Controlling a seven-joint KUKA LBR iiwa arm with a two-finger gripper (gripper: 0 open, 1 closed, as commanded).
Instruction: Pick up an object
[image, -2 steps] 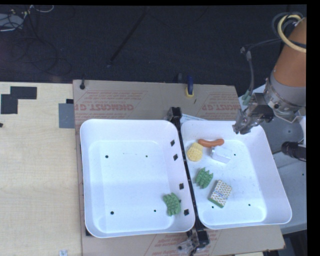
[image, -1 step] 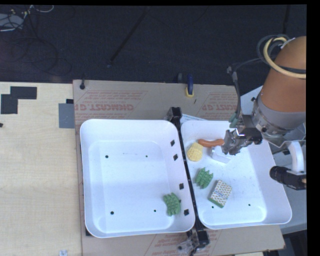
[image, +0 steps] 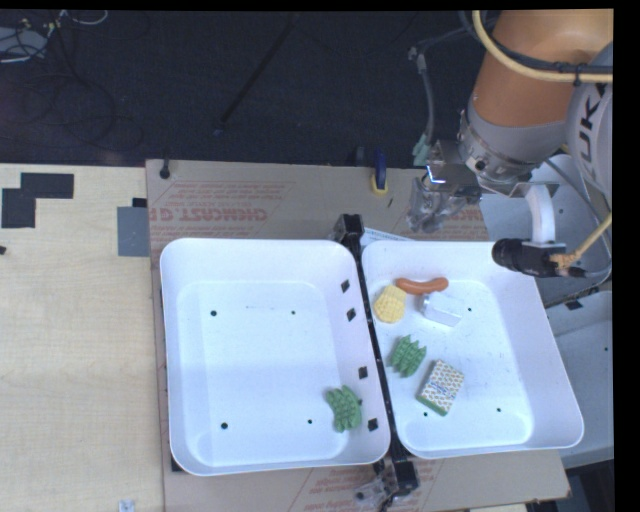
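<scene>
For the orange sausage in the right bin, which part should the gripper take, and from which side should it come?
Probably its middle, from straight above. The orange sausage lies flat and long near the right bin's back wall, running left to right, so the fingers should close across its narrow width. The yellow piece and white piece sit close in front, so the front finger has little room.

Gripper (image: 437, 207) above right bin (image: 520, 300), five objects

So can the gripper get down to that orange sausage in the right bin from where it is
Probably yes. The gripper hangs above the right bin's far rim, and the orange sausage lies just below it, uncovered, with the yellow piece beside it.
</scene>
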